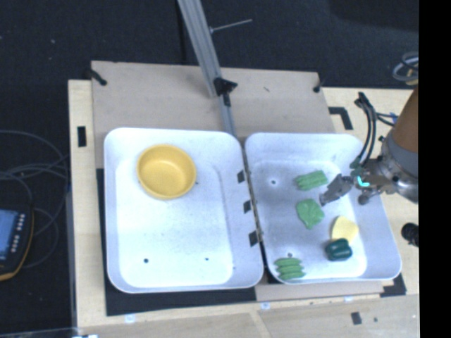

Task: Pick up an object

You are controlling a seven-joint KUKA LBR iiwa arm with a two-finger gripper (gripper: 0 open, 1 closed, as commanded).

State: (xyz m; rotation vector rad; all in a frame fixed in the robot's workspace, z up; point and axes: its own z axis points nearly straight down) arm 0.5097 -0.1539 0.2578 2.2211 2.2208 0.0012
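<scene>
Though unlabelled, yellow bowl leftward.

Arm cut off at right edge; only wrist w/ orange band visible. Gripper seen at a slant over right bin; finger spacing unclear. Handheld device at far left cropped by frame edge. Small yellow object partly overlapped by dark green object; shapes too small to ID.
</scene>
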